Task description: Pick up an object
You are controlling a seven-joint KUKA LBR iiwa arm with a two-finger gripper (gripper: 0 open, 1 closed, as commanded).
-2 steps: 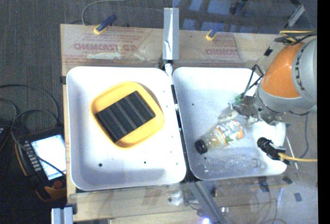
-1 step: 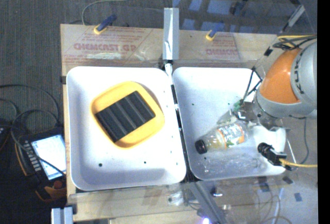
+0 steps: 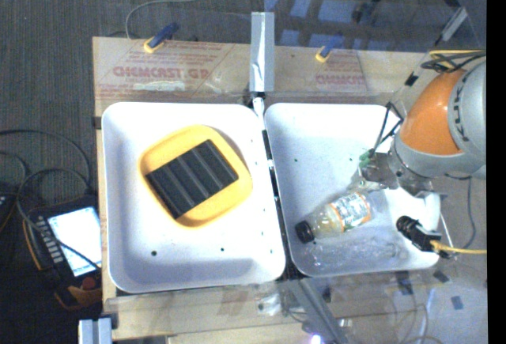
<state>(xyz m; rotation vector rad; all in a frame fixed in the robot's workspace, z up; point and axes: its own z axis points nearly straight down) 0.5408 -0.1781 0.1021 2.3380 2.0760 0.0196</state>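
Nearest, a clear plastic bottle with orange label (image 3: 338,217) lies at the right white bin's (image 3: 316,137) five o'clock. Grey gripper (image 3: 378,170) hovers at its one o'clock, grip state untellable; descent needed.

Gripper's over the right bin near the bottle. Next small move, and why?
Probably lower straight onto the plastic bottle. It lies on its side in the right bin, dark cap toward the divider, and the gripper sits by its base end.
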